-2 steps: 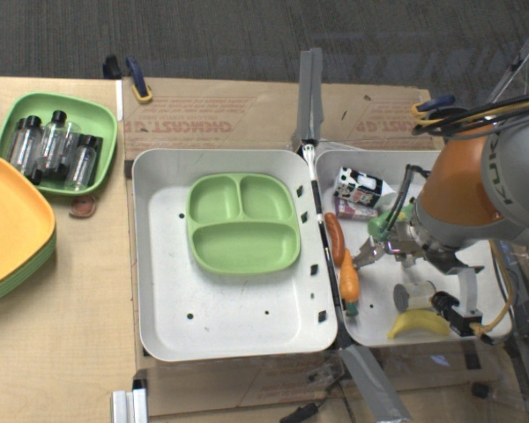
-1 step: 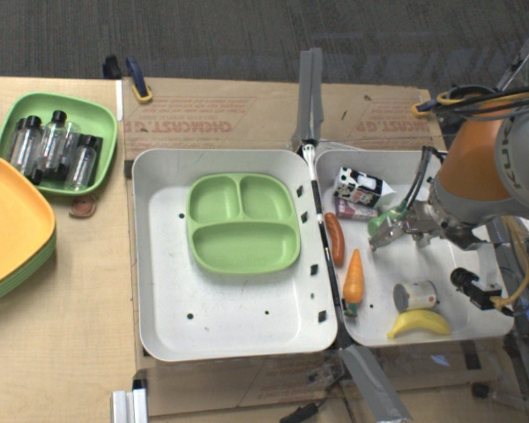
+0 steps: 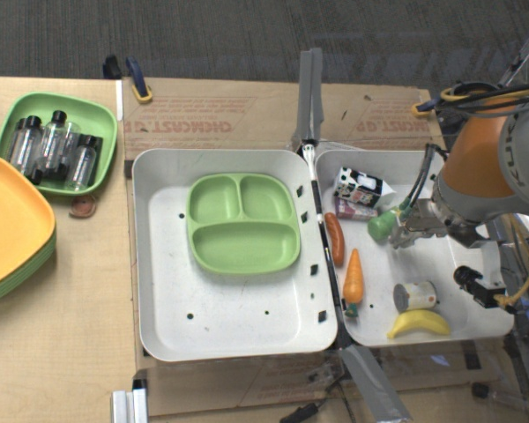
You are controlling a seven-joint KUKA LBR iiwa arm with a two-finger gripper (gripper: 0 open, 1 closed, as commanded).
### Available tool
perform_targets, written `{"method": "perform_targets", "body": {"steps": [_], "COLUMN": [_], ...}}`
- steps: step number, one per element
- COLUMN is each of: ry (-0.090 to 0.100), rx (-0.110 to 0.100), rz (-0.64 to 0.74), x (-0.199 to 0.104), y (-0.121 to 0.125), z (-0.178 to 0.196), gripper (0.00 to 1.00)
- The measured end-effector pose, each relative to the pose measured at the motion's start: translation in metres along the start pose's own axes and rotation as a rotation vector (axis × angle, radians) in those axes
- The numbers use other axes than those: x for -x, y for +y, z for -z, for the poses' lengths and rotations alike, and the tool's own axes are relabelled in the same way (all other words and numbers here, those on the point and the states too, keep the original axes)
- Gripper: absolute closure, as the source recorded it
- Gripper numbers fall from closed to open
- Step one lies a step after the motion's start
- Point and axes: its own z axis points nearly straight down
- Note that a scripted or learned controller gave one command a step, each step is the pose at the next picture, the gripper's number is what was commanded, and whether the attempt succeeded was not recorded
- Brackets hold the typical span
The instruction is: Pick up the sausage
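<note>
I saw the pincer [image 3: 404,233] low in the right bin [image 3: 476,324], beside a green object [image 3: 383,226]; whether it was wide or narrow I could not tell. The sausage [image 3: 335,238] lay to the pincer's left against the bin's left wall, with the carrot [image 3: 353,277] just below it, the banana [image 3: 419,325] further down.

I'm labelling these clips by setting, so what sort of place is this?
Most likely a robotics lab test bench: a robot arm reaches over two white bins, toy food such as a sausage and banana lies inside, and cardboard lines the bench.
</note>
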Motion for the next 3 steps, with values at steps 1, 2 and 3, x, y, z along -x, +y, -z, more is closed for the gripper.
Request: {"method": "perform_targets", "body": {"steps": [1,2,3], "ry": [-0.001,-0.002,-0.002], "rx": [-0.001,0.002,0.001], "rz": [-0.220,0.007,-0.148], "x": [0.003,-0.007,0.022], "y": [0.014,0.033,0.043], "z": [-0.009,-0.007,-0.008], "gripper": [1.00,1.00,1.00]}}
